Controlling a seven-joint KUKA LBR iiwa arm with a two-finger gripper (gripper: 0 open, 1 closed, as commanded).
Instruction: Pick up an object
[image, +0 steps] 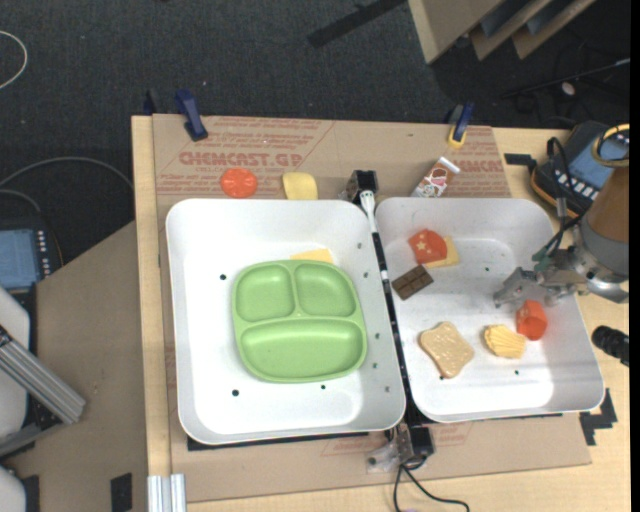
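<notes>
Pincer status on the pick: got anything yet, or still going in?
Done: the arm has reached into the right bin, and the pincer sits low near its right side. In hand: nothing visibly gripped; the small red-orange object lies just below the pincer, whether touching I cannot tell. Left: grasp and lift. The toast slice, yellow piece and brown block lie on the bin floor.
</notes>
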